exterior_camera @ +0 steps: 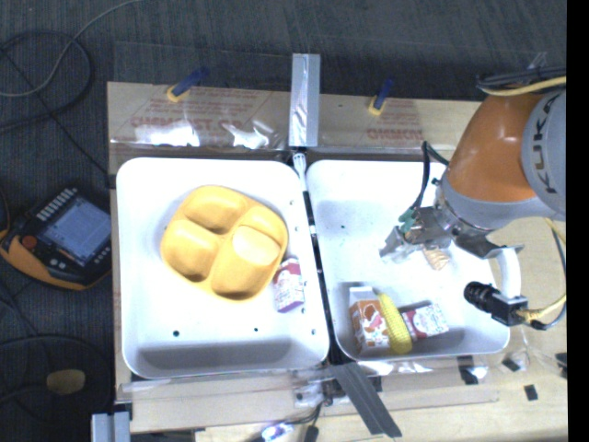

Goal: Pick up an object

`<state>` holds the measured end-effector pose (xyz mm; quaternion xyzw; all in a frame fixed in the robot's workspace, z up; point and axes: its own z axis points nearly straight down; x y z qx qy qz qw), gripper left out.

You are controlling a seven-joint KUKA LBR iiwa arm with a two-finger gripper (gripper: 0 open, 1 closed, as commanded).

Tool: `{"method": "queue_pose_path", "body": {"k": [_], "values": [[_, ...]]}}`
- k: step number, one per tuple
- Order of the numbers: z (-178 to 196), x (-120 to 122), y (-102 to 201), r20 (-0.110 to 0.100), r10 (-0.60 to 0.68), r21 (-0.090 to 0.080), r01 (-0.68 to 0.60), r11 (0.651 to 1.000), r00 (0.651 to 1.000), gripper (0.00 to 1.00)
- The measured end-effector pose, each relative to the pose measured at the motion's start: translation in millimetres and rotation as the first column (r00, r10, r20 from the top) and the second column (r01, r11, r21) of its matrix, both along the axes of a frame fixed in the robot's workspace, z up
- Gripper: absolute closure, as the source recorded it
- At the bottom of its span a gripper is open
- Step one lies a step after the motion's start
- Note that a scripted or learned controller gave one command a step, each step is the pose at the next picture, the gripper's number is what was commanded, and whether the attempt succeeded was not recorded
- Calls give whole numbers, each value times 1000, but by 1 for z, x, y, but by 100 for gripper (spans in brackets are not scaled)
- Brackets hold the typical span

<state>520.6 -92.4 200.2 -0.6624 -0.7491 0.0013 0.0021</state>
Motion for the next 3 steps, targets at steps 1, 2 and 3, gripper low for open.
{"method": "queue_pose_path", "body": {"k": [1, 2, 3], "values": [[64, -13, 27, 2, -22, -1, 22, 1000, 1000, 100], [18, -23, -10, 1, 310, 1, -310, 951, 951, 100], [30, 27, -15, 2, 202, 0, -202, 979, 979, 100]]}}
